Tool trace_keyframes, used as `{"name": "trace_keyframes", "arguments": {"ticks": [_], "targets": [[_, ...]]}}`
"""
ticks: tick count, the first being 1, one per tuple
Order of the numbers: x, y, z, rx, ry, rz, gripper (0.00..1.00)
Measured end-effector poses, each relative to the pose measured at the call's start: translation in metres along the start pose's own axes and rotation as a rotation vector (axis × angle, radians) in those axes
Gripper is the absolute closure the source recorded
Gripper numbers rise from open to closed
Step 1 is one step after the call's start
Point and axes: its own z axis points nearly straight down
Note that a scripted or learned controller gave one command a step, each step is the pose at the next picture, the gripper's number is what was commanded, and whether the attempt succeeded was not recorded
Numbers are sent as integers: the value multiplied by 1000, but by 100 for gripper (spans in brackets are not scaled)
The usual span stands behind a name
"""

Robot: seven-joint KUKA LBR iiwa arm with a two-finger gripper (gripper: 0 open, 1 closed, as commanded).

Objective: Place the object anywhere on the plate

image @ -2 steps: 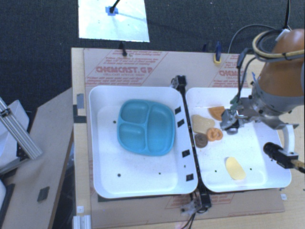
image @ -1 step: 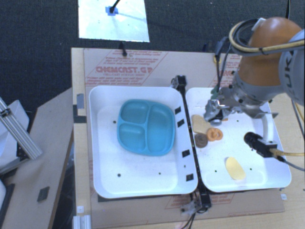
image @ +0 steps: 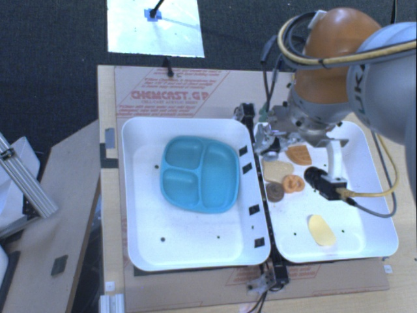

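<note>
A blue divided plate (image: 199,173) lies in the left white bin (image: 143,240). In the right bin (image: 371,240) lie several small food-like pieces: an orange wedge (image: 300,154), a pale beige piece (image: 278,170), a brown round one (image: 274,191), an orange ring-shaped one (image: 294,183) and a yellow oval (image: 320,230). My gripper (image: 269,142) hangs low at the right bin's upper left corner, just above and left of the beige piece, close to the wall between the bins. The arm's wrist hides much of it.
The divider between the bins (image: 255,181) carries black clips. A black connector with a yellow cable (image: 326,182) hangs over the right bin beside the ring-shaped piece. A cardboard sheet (image: 172,93) lies under the bins, with a white sheet (image: 153,18) behind it.
</note>
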Motion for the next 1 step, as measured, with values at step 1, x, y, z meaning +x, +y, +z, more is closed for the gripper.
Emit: {"name": "trace_keyframes", "arguments": {"ticks": [1], "targets": [[57,17,8,1,1,-2,100]]}}
